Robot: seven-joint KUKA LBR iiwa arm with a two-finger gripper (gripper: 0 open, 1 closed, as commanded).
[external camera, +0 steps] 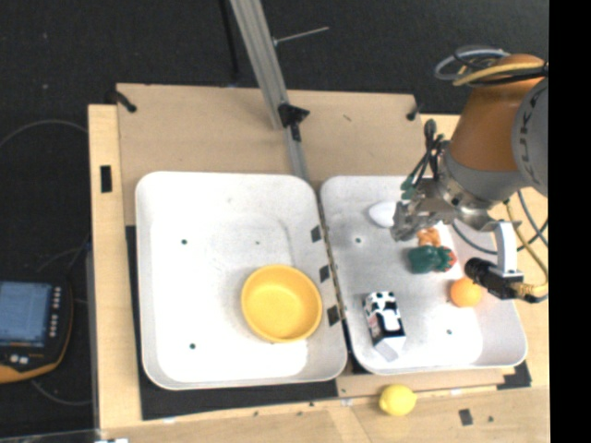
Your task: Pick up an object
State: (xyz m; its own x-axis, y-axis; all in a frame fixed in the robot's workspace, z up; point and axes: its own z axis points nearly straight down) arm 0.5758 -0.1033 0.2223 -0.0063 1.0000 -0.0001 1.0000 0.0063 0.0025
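In the left bin (185, 210) lies a yellow bowl (281, 302). In the right bin (360, 210) are a black-and-white carton (383, 322), a white egg (381, 214), a green toy (430, 259) and an orange ball (465, 293). The jaws (412, 221) hang beside the egg; whether they are wide or narrow I cannot tell. A lemon (397, 400) lies on the table (185, 127).

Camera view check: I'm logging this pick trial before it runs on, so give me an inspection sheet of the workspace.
Surface: two white bins, left bin, right bin, on a tan board.
Job's things: yellow bowl in left bin; green toy, orange ball, black-and-white carton, white object in right bin.
Clutter: yellow ball on the board.
Grippers: gripper over right bin, jaws unclear.
Cables: wires on the arm.
Surroundings: handheld screen, metal pole.
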